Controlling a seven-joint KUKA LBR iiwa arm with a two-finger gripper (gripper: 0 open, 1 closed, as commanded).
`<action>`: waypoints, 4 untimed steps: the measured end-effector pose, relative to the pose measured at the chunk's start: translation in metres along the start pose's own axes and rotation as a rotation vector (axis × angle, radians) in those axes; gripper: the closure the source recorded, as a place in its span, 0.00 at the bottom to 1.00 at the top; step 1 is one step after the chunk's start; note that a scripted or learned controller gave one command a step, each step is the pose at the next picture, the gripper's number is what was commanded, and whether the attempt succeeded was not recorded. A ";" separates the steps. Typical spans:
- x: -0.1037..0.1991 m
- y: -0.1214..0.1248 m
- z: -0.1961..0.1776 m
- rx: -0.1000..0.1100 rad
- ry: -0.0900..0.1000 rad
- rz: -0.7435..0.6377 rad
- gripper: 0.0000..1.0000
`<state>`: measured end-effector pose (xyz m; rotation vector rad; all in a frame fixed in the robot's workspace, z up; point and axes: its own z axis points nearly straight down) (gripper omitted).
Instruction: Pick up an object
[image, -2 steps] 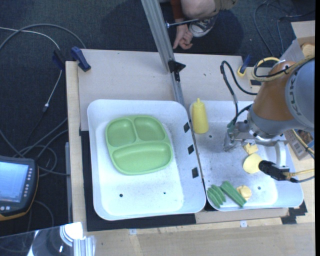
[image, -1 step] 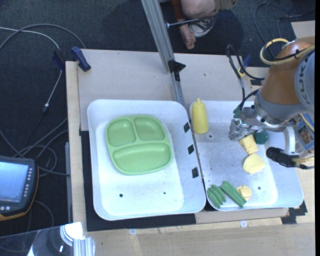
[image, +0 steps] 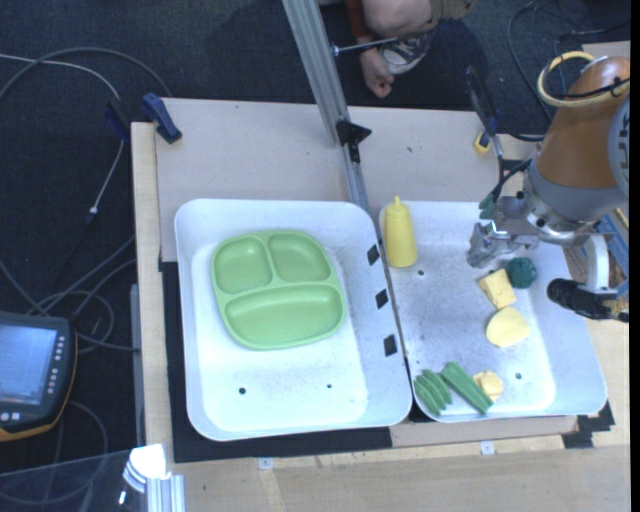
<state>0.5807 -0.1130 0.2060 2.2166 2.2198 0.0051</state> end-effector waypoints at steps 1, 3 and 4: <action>0.053 0.014 -0.014 0.002 0.003 -0.006 1.00; 0.155 0.032 -0.008 0.005 0.003 -0.005 1.00; 0.206 0.034 -0.005 0.005 0.003 -0.005 1.00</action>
